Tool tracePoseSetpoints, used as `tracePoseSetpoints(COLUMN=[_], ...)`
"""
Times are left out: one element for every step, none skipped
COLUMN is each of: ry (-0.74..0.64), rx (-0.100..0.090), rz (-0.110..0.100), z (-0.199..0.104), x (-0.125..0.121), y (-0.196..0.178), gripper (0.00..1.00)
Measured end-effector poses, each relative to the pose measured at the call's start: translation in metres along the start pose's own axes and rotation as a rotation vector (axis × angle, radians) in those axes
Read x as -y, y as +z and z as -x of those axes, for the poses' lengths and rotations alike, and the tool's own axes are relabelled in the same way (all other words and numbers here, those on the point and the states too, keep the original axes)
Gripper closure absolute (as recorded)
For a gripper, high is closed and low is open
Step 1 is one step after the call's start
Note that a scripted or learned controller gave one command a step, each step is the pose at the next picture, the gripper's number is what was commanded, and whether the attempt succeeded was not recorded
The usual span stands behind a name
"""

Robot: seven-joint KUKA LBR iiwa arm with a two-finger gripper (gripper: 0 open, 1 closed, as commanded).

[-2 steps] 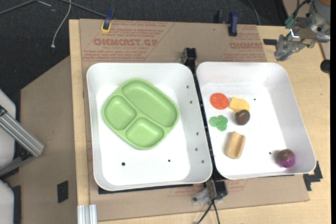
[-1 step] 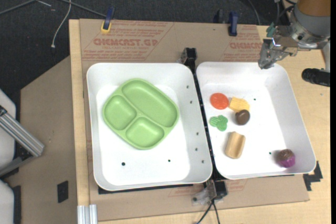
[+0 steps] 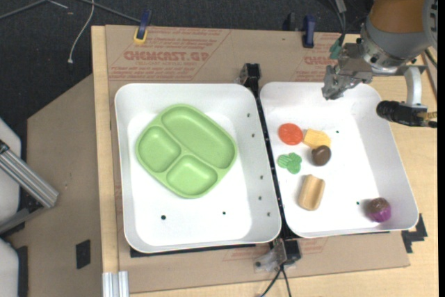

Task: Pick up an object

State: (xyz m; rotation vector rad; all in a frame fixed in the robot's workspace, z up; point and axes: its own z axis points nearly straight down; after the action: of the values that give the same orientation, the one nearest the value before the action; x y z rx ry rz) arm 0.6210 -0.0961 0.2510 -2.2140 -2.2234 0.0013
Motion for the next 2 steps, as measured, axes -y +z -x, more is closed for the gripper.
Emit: tracePoseSetpoints(ry=[-0.001,-0.002], rx=[0.0,-0.001], rz=[0.001,0.001], z=[-0.047,-0.104], x=[0.001,0.015], y=[-0.001,-0.004], gripper=[1.0,1.0])
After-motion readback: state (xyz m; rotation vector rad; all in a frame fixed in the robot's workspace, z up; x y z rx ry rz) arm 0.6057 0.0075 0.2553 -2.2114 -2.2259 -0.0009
